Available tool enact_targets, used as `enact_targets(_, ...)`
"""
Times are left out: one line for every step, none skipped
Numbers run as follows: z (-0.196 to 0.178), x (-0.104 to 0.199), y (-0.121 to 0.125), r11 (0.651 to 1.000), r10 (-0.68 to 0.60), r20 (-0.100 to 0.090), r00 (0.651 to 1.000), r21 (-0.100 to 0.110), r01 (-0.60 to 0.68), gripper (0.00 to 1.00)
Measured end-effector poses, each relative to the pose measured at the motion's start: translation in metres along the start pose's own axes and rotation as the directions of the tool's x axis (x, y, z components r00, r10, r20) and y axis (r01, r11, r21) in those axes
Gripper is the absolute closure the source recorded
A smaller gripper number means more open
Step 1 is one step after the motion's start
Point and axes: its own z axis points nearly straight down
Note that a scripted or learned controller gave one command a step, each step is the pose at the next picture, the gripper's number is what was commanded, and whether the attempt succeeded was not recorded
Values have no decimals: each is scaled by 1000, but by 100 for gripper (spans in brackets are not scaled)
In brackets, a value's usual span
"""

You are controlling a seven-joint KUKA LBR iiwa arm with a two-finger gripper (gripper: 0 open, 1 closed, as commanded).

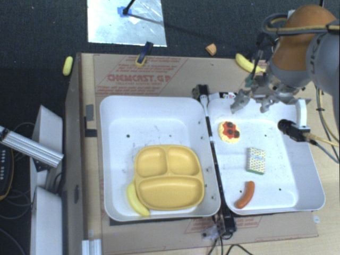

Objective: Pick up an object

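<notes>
Tool (249, 101) hangs with fingers apart and holding nothing over the right bin's (308, 193) far rim; descending there risks striking the rim, missing the pizza toy (229, 132).

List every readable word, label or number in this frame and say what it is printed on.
"CHEMCAST" then "G P", in red letters, inverted, on the cardboard sheet behind the left bin.
Smaller red lines above that: too blurred to read.
Red print on the cardboard's front edge: unreadable.
Patterned small box in the right bin: no legible text.
</notes>
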Motion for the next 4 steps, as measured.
enact_targets(117,-11,-17,1000,2,-1,1000,3,-2,0)
enact_targets(122,-54,-86,1000,4,1,1000,2,-4,0)
enact_targets(112,-53,-85,1000,2,0,1000,-2,-2,100)
enact_targets(112,-53,-85,1000,2,0,1000,-2,-2,0)
